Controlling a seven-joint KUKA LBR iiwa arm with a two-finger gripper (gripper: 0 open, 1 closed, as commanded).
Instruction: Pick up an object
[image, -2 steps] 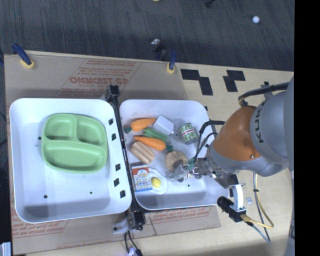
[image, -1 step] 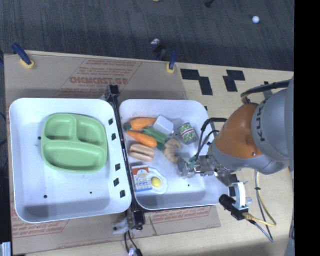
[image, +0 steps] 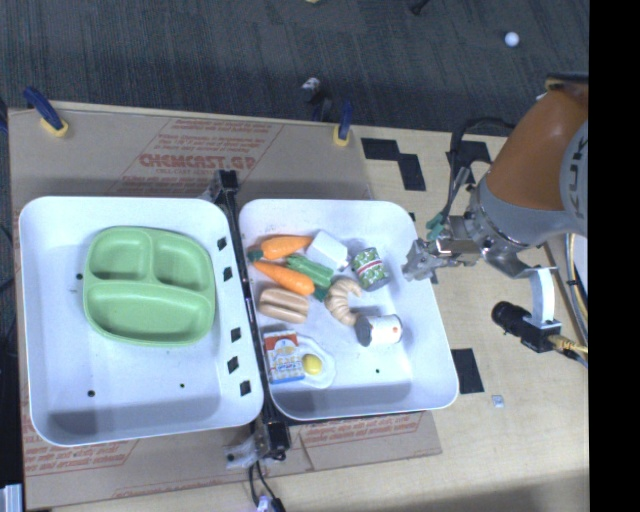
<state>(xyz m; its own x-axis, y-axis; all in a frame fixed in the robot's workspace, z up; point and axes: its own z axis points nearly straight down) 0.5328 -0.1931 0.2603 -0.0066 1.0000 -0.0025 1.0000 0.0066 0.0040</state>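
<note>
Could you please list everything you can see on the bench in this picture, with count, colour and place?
bins: 2, white, side by side on the cardboard sheet
divided plate: 1, light green, in the left bin
carrots: 2, orange, upper left of the right bin
green vegetable: 1, green, beside the lower carrot
hot dog: 1, tan, below the carrots
white block: 1, white, right of the upper carrot
small can: 1, green label, upper middle of the right bin
croissant-like pastry: 1, beige, middle of the right bin
fried egg: 1, white and yellow, lower left of the right bin
clamps: 2, blue, on the cardboard's far edge
gripper: 1, grey, over the right bin's right rim
</note>
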